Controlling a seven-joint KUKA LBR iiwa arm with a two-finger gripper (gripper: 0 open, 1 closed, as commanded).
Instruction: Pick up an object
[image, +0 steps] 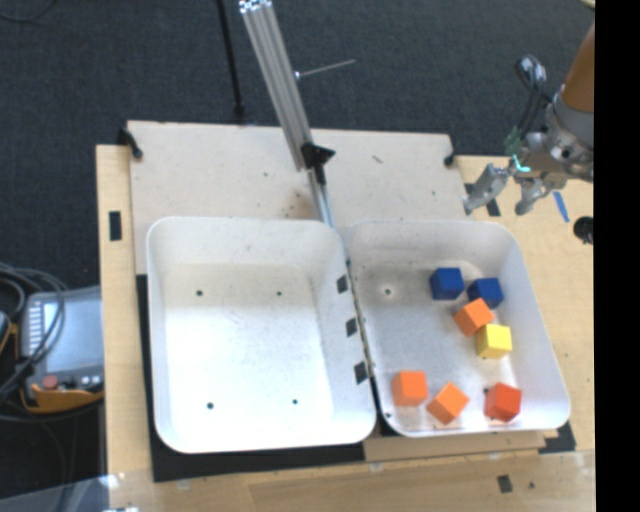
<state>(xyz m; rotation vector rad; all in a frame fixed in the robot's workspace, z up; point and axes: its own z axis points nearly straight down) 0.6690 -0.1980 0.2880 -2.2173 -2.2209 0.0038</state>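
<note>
The right bin (530, 290) holds several small blocks. Two blue cubes (447, 283) (486, 292) sit near its far right side. An orange block (474, 316) and a yellow block (494, 340) lie just in front of them. Along the near wall are two more orange blocks (409, 387) (449, 402) and a red block (503, 402). My gripper (507, 200) hangs above the far right corner of this bin, over the bench just beyond the rim. It is open, with nothing between its fingers.
The left bin (160, 300) stands beside the right one, their walls meeting in the middle. A slanted metal rail (285, 95) rises from the bench behind the bins. A grey control box (55, 345) sits off the bench at the left.
</note>
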